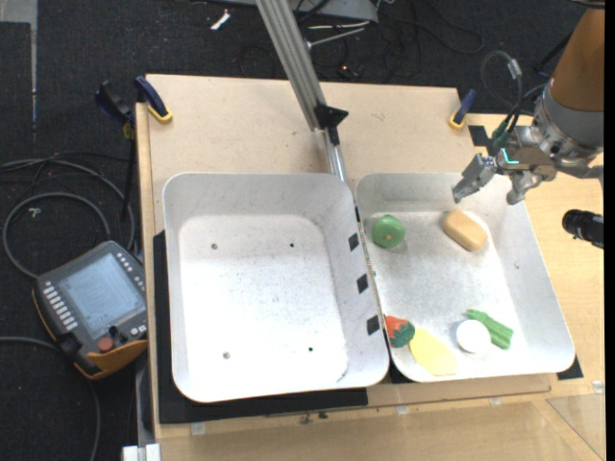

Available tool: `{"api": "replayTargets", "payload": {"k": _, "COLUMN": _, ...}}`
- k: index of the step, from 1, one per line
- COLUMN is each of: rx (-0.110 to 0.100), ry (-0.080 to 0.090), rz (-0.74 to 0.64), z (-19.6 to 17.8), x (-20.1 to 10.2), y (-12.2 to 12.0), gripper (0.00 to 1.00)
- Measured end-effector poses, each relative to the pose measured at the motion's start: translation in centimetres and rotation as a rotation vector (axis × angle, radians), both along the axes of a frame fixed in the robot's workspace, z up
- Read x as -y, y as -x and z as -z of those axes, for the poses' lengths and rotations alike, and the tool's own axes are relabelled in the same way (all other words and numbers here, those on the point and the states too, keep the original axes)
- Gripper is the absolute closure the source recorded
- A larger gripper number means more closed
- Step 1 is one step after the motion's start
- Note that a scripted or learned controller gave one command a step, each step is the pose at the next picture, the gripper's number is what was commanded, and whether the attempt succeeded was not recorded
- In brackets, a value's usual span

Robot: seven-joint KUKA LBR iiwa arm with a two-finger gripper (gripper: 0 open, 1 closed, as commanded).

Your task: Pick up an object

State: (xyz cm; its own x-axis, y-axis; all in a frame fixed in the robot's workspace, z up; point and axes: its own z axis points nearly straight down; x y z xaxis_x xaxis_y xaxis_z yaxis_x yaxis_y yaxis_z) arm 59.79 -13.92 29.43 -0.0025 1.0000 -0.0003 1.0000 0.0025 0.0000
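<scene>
- Gripper [495, 181] hangs above the far edge of the right bin [546, 286], its jaws spread apart with nothing between them.
- Nothing lifted yet; the grasp is all still to do, as I judge it.
- Nearest candidate: tan bread-like piece [465, 230], lying on the bin floor just below and in front of the gripper, apart from it.
- Green round object [387, 231] sits near the divider, left of the tan piece.
- Along the near edge: yellow oval piece [432, 354], white disc [472, 336] touching a green leafy piece [494, 327], and a small red-and-green item [399, 331].
- Left bin [255, 286] holds no objects.
- Left to do: descend, close on one object, raise it.
</scene>
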Motion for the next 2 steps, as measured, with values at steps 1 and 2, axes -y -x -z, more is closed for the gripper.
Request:
{"api": "replayTargets", "payload": {"k": 1, "rx": -0.004, "ry": 0.0, "rz": 0.003, "z": 4.4, "x": 0.1, "y": -0.2, "gripper": 0.0}}
{"api": "replayTargets", "payload": {"k": 2, "rx": -0.005, "ry": -0.001, "rz": 0.003, "z": 10.1, "x": 0.1, "y": -1.1, "gripper": 0.0}}
